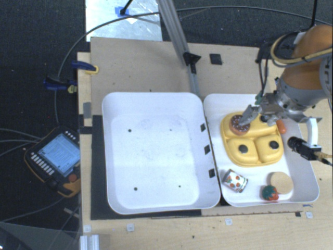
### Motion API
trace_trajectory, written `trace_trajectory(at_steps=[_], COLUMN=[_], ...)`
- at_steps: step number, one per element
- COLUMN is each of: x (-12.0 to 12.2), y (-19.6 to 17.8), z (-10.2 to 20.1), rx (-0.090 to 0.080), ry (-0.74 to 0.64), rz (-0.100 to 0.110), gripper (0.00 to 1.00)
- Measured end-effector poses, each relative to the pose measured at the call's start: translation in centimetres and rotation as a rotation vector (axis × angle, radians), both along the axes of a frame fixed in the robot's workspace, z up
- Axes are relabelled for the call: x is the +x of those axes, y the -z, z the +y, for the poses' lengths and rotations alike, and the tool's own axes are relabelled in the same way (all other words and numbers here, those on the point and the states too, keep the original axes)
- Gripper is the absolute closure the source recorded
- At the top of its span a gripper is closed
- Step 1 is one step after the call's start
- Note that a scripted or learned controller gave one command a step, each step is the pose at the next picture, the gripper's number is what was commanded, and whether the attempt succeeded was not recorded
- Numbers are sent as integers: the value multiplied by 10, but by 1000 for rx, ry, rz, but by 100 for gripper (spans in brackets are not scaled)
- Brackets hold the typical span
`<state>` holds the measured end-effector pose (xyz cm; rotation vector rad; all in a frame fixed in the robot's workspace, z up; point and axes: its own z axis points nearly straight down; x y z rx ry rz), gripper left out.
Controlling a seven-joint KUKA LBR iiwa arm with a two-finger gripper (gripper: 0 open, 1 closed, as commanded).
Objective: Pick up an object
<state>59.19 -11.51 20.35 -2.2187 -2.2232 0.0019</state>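
Note:
The right bin (302,191) holds a yellow moulded tray (255,147) with round hollows. A brown and pink round piece (238,124) sits in the tray's upper left hollow. At the bin's front lie a small white can with red dots (234,180), a tan disc (281,182) and a small green and red piece (268,192). A small orange piece (281,127) shows beside the wrist. My gripper (246,117) reaches in from the right and hangs low over the brown and pink piece, at or just above it.
The left bin (112,155) lies beside the right one, with black clips (206,149) along their shared rim. A slanted metal pole (174,25) crosses the back. A teach pendant (54,158) and cables lie off the bench to the left.

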Motion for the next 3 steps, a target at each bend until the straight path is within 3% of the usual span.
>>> trace_trajectory(at_steps=[2,3], x=[5,7], y=[89,75], z=[10,10], rx=[1,2], ry=[-2,-3], rz=[0,-6], gripper=[0,100])
